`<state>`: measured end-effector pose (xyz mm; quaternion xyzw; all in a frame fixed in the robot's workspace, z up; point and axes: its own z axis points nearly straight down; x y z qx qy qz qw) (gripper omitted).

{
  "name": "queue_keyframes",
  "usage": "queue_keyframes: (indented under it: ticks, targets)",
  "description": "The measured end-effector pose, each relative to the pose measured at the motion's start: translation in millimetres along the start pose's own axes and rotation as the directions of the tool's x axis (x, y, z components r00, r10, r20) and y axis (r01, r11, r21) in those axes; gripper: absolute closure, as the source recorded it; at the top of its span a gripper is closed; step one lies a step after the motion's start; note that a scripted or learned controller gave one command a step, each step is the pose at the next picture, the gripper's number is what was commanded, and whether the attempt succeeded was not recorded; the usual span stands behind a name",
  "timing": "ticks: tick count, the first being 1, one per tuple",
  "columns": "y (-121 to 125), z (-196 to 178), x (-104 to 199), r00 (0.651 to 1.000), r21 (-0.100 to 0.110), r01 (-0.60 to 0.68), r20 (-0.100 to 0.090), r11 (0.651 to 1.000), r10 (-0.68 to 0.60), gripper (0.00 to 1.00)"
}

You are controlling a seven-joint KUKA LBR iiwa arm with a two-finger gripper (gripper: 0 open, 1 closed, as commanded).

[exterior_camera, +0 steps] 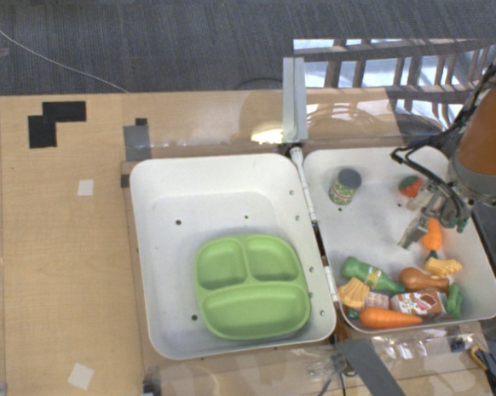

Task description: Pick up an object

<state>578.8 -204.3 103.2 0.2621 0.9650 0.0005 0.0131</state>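
Note:
My gripper [428, 226] hangs low over the right side of the right bin [378, 217], reaching in from the right under the orange-banded wrist. A small orange carrot-like toy [434, 236] lies right at its tip, and I cannot make out whether it is gripped. Just behind the gripper sits a red and green toy [410, 187]. A small green can [344, 186] stands at the bin's back left.
Along the right bin's front lie a green bottle [365, 273], a yellow ridged piece [355, 294], a drumstick [423, 279], a long carrot [390, 317] and a red packet [417, 304]. A green divided plate [252, 286] rests in the left bin [166, 242].

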Motion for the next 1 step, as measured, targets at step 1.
queue_keyframes:
  ticks: [1]
  targets:
    - [-5.7,13.6,12.4,0.999,0.004,-0.043,-0.012,0.999,0.043,0.00]
